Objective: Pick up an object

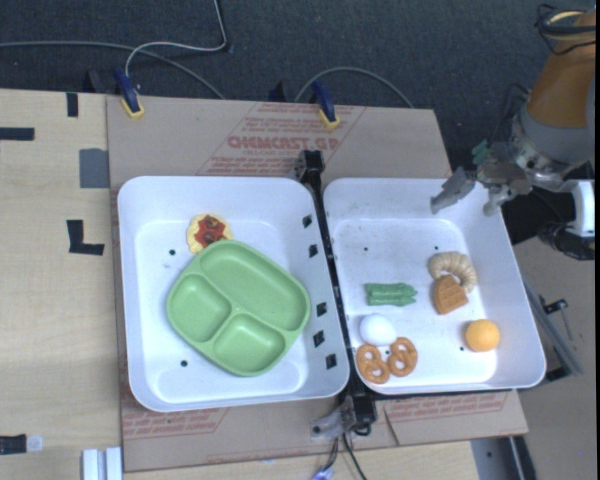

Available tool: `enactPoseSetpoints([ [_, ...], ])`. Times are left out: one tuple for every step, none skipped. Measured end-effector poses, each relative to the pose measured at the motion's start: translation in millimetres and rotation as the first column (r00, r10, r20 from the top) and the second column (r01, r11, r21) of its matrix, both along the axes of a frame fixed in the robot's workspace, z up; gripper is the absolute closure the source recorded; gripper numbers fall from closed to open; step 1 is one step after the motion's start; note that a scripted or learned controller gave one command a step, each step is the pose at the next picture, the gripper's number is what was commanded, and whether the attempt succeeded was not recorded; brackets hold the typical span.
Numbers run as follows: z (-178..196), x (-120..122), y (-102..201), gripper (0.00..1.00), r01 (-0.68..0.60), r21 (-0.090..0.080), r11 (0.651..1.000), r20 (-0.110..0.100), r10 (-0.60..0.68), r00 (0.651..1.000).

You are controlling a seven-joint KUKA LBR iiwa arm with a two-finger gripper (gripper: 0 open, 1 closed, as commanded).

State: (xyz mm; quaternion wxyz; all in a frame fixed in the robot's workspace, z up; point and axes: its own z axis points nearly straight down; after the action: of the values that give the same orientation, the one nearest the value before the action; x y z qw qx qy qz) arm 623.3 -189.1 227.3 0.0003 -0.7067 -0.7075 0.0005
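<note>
Overhead view of a wooden counter carrying two shallow white plastic bins side by side. The left bin holds a light green divided plastic tray, lying flat and turned at an angle, with a small yellow and red toy food piece touching its upper edge. The right bin holds the loose toys, clustered toward its near right part, probably so any can be reached from above: a green toy bean pod, a white egg, a brown pretzel, an orange ball and a tan croissant-like pastry. The bean pod is the clearest target; it lies flat near the bin's middle, its long axis running left to right, well apart from the walls. The grey arm's gripper hovers over the right bin's upper right corner, its two fingers spread apart and holding nothing.
</note>
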Motion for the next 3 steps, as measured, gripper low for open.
enactPoseSetpoints([
  [-49, -56, -35, 0.00, 0.001, 0.000, 1.000, -0.002, -0.001, 1.000],
  [-136, -66, -28, 0.00, 0.002, -0.009, 1.000, 0.014, -0.001, 1.000],
  [-136, -82, 9, 0.00, 0.001, -0.013, 1.000, 0.022, -0.001, 1.000],
])
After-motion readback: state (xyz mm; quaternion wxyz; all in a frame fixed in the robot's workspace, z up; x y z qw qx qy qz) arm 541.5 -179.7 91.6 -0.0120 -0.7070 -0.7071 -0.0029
